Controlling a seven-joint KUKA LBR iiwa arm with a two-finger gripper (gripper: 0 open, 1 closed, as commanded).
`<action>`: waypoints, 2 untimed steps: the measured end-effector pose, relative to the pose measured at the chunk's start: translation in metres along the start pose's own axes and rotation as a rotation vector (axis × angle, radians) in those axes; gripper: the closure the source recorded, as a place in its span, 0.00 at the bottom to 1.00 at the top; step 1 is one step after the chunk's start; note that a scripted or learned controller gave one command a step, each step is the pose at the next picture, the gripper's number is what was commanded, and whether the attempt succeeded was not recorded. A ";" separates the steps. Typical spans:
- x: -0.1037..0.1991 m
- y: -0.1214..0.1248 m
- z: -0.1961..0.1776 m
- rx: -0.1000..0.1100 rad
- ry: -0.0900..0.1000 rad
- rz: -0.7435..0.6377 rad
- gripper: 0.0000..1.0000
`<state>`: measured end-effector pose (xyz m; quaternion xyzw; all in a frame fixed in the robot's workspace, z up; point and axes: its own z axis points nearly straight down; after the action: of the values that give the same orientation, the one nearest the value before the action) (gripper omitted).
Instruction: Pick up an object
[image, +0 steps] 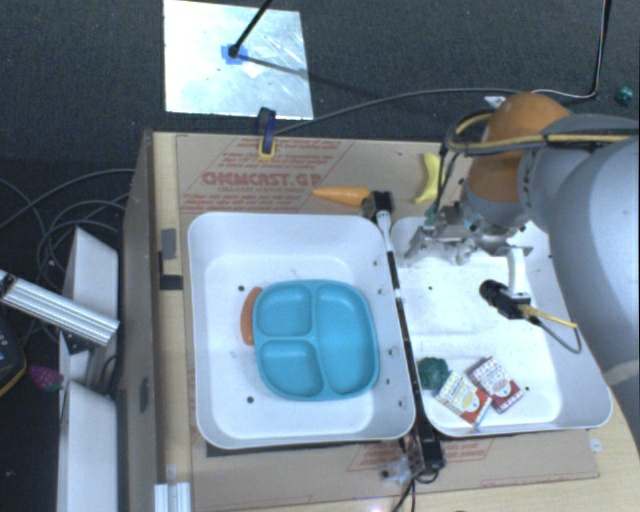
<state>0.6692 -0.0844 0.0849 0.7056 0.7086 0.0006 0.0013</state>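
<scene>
The arm (560, 170) reaches in from the right and hangs over the far end of the right bin (580, 400), its wrist bent down toward the bin floor. The gripper (440, 240) sits low near the bin's far left corner, by the divider; whether it is open or closed cannot be told, and nothing can be seen in its hold.

Candidate objects lie well apart from it. At the near end of the right bin a green lump (433, 372) sits just beside two small packets (478, 388). The left bin (215, 300) holds a blue tray (315, 337) with an orange sausage (247, 315) against its left edge. A carrot (340, 197) and a banana (431, 177) rest on the counter (250, 170) beyond the bins, probably out of play.
</scene>
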 end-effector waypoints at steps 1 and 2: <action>0.001 0.000 0.000 0.001 0.000 0.000 0.00; 0.000 0.000 0.000 0.000 0.000 0.001 0.00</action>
<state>0.6691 -0.0843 0.0850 0.7061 0.7081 0.0006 0.0013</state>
